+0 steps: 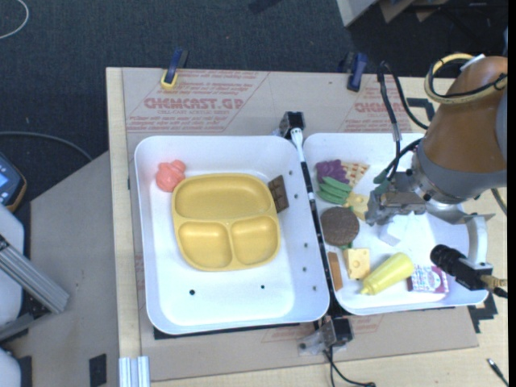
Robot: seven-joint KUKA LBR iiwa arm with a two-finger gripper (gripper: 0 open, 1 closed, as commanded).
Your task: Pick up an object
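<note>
While the grey arm [463, 147] with its orange band reaches in from the right, its pincer [393, 204] hangs low over the right bin [451, 297], near that bin's middle. From this slanted overhead angle the dark fingers blur into the wrist hardware, so I cannot tell whether they are spread or pressed together, and nothing is visibly caught between them.

Below and to the left of the pincer the right bin holds a cluster of toy foods. A purple bunch of grapes [327, 169] lies at the upper left, with a waffle-patterned piece [355, 171] just beside it and a green pod-like item [333, 190] right under them. A round dark brown patty [340, 226] sits lower, close to the bin's left wall. Further down lie a thin orange stick [334, 268], a yellow cheese wedge [358, 262], and a yellow bottle [387, 272] tilted on its side. A small purple and white packet [427, 280] rests near the bottle's upper end.

The left bin [161, 297] carries a yellow divided plate [226, 220] with three compartments. A pink toy [169, 174] lies at the plate's upper left, and a small brown block [279, 193] touches its right rim.

Both bins rest on a desk [234, 95] covered with printed brown cardboard, held at its far edge by clamps [172, 69].
</note>
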